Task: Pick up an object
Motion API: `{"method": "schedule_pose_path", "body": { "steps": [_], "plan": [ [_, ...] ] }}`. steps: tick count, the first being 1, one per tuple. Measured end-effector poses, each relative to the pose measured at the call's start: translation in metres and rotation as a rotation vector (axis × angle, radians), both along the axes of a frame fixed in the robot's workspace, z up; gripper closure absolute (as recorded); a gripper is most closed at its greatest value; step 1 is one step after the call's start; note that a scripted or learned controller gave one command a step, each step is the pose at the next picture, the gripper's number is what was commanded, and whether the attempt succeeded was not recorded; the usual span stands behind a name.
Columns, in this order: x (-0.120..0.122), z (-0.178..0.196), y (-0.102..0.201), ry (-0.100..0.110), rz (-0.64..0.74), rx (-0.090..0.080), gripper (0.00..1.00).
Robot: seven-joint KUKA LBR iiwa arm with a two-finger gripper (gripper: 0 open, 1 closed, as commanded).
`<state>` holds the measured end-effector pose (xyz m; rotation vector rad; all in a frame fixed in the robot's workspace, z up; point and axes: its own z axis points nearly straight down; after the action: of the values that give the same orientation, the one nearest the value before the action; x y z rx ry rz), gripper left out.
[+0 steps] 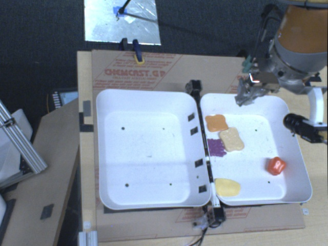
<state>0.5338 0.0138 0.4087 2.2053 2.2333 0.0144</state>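
Plainly hovering: gripper (245, 97) over the right bin (294, 152) rim at twelve o'clock, nothing held; open or closed, cannot tell. Below, clustered by the divider: orange slice (216, 122), beige piece (231, 139), purple bit (216, 147). Yellow piece (227, 187) at seven, red one (275, 166) at four.

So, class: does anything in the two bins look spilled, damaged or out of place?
Nothing stands out. The orange piece, tan piece, purple piece, yellow piece and red piece all lie inside the right bin.
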Motion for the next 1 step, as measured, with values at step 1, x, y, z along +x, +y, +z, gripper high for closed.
{"method": "schedule_pose_path", "body": {
  "steps": [1],
  "plan": [
    [-0.0294, -0.0040, 0.0725, 0.007, 0.000, -0.001, 1.00]
  ]
}}
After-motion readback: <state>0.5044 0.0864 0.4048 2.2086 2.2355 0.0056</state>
